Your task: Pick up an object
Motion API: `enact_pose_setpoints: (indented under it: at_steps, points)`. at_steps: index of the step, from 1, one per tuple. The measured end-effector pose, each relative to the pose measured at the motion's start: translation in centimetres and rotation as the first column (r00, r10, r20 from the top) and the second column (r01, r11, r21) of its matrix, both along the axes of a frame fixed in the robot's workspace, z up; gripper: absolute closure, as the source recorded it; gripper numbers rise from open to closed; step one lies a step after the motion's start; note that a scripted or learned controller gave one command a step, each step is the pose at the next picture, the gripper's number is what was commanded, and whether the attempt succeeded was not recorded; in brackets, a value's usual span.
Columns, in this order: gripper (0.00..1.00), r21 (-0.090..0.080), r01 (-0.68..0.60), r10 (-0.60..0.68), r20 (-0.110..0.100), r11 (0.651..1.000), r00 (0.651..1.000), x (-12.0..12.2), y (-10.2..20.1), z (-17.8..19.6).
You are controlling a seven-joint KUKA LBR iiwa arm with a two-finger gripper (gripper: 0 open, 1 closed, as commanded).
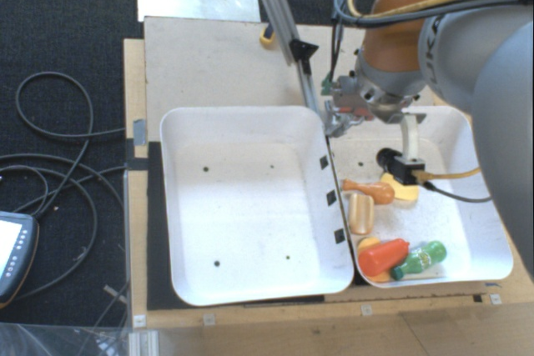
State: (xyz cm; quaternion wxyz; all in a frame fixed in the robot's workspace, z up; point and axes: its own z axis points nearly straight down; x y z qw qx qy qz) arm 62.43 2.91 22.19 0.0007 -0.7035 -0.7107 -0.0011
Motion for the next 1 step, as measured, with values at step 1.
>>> enact_pose_setpoints:
  at_steps: [1]
  points:
    - [1.0,0.0,-0.001,0.001,0.001,1.0,1.0,-1.27,5.39,1.18]
